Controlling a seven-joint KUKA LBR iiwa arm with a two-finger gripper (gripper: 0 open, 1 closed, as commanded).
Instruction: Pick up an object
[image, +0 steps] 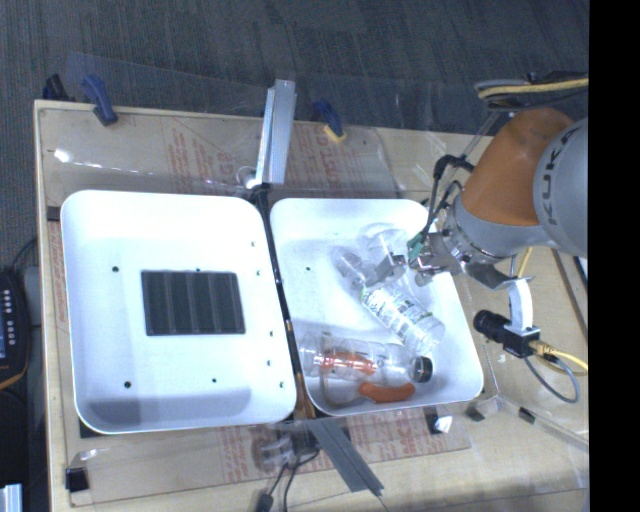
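Holding clear bottles (400, 310): right bin (300, 240)

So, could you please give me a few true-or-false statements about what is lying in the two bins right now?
1. The dark ribbed rectangular panel lies in the left white bin. True.
2. The clear plastic bottles lie in the left bin. False: they lie in the right white bin.
3. The orange elongated piece lies near the right bin's front edge. True.
4. The claw hangs over the left bin. False: it is at the right bin's right side.
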